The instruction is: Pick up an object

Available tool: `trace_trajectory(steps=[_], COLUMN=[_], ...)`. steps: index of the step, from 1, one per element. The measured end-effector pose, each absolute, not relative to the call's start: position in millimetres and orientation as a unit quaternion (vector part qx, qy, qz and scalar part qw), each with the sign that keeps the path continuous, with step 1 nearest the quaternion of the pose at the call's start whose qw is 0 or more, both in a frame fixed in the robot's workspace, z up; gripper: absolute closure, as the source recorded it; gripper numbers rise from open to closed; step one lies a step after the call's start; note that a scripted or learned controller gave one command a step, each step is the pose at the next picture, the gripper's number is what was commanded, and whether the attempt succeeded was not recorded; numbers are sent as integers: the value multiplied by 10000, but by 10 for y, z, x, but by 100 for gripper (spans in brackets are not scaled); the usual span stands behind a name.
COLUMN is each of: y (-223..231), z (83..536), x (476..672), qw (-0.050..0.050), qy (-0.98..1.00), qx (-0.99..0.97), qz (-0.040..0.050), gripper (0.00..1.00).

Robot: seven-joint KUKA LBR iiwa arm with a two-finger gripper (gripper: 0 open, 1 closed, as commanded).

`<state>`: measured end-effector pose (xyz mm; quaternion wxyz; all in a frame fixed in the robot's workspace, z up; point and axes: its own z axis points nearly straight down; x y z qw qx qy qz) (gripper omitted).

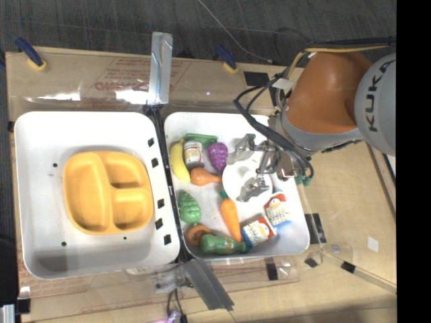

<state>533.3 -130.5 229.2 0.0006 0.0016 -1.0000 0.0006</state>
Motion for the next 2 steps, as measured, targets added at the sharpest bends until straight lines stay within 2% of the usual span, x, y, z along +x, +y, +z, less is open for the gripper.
trace_trajectory(steps=[1,2], y=[-1513,-1280], z=[1007,991], x=[5100,4876], qw=[37,-189], qy=[-9996,-9991], qx=[-286,-378], qz=[-12,44], gripper=[0,0])
